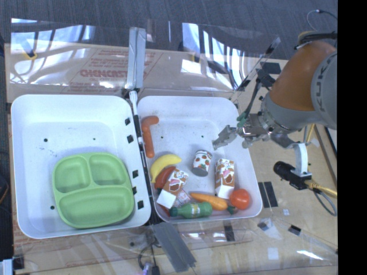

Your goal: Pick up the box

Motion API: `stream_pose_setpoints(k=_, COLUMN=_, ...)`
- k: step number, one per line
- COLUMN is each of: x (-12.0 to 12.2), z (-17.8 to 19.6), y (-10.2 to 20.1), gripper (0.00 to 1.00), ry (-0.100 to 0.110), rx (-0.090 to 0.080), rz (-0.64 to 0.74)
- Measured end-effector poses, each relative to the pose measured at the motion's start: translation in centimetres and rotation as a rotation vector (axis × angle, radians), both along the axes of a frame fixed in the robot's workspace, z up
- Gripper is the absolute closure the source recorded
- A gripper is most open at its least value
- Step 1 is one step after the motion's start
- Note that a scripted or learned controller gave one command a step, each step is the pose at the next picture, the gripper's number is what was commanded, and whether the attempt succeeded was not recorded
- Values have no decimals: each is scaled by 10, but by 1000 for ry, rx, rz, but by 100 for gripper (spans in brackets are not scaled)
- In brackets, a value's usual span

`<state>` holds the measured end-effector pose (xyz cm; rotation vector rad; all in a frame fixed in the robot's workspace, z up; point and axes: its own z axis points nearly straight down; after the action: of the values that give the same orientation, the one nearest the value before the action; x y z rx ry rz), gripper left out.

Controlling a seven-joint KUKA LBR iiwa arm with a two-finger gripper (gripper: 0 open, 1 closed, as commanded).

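- Red lettering on the cardboard sheet (109,67) behind the bins is too blurred to read.
- The box (225,177) stands in the right bin (189,110), beside the tomato (240,199).
- The gripper (226,136) hovers above that bin; whether it is parted or closed can't be told.

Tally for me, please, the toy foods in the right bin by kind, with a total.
Cartons: 2, one upright, one tilted
Can: 1
Hot dog: 1
Banana: 1
Carrot: 1
Tomato: 1
Green bottle: 1
Total: 8
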<state>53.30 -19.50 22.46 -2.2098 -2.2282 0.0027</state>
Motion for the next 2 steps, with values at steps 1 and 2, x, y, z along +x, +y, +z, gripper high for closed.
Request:
stream_pose_setpoints(k=1, x=34, z=-61, y=107, gripper=0, ry=3, rx=-1, rz=-116)
stream_pose_setpoints(k=2, x=93, z=-133, y=82, gripper=0, ry=-1, rx=-1, rz=56)
